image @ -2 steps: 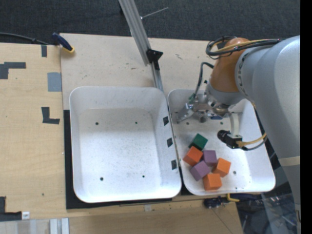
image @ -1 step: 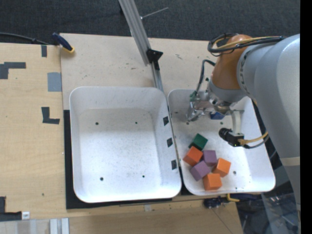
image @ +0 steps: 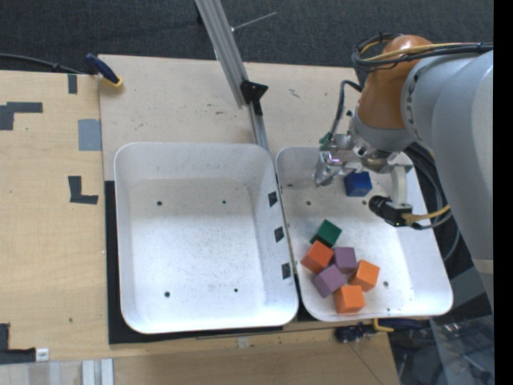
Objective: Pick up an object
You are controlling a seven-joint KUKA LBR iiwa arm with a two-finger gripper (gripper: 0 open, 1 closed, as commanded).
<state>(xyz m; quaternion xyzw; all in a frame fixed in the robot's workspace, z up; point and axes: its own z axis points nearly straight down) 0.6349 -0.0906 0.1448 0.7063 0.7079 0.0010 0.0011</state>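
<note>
Item: grey arm with an orange band, reaching in from the right over the right-hand shallow white bin. Its two-finger gripper hung low at the far part of that bin; whether it was spread or closed could not be told, and nothing was seen between its tips.

Item: small blue cube, just right of the gripper, apart from the other blocks.

Item: cluster nearer the camera in the same bin: dark green cube, three orange cubes, two purple cubes, packed touching.

Item: left-hand shallow white bin on the table.

Handling note: the blue cube looked the easier pick, standing alone. The gripper would need centring over it, straddling two flat faces, before descending.
</note>
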